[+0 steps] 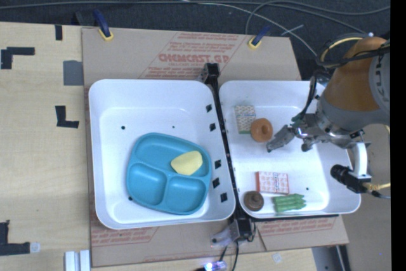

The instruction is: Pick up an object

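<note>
Two white bins (101, 136) — one blue plate (152, 181), one yellow piece (187, 163) — five small items (261, 130)

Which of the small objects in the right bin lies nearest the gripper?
The round orange-brown object, just left of the gripper; the others lie farther off.

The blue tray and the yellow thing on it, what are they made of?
The blue tray looks like moulded plastic: one even colour, smooth rounded compartments, a slight sheen. The yellow thing lying in its upper right compartment looks matte and soft-edged, maybe foam or rubbery plastic, like toy food; the view is too blurry to be sure. The left white bin around them also looks like smooth plastic.
</note>
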Robot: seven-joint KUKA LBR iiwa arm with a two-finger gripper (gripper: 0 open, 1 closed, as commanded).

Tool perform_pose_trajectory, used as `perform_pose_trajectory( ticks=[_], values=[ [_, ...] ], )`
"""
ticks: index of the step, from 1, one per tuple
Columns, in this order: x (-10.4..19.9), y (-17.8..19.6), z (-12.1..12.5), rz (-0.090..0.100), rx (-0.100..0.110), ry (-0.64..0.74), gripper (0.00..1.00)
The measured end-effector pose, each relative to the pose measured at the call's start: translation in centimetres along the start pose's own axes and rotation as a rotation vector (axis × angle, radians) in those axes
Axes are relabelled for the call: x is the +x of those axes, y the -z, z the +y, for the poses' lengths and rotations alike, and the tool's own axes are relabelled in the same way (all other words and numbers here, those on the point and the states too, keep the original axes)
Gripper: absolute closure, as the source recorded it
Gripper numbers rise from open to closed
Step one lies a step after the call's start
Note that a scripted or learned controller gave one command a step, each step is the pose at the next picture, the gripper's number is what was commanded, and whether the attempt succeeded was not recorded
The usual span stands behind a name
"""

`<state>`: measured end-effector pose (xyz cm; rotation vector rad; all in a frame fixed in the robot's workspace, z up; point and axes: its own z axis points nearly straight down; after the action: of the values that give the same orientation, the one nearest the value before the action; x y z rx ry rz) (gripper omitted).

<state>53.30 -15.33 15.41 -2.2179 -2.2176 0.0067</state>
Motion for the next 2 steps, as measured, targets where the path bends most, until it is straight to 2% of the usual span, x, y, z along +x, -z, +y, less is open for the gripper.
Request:
perform_pose_trajectory(
  ticks=[1,2],
  values=[
    [1.0,-4.9,0.0,0.0,0.0,0.001,0.0],
    [1.0,-7.0,0.0,-0.002,-0.006,0.001,0.0]
  ],
)
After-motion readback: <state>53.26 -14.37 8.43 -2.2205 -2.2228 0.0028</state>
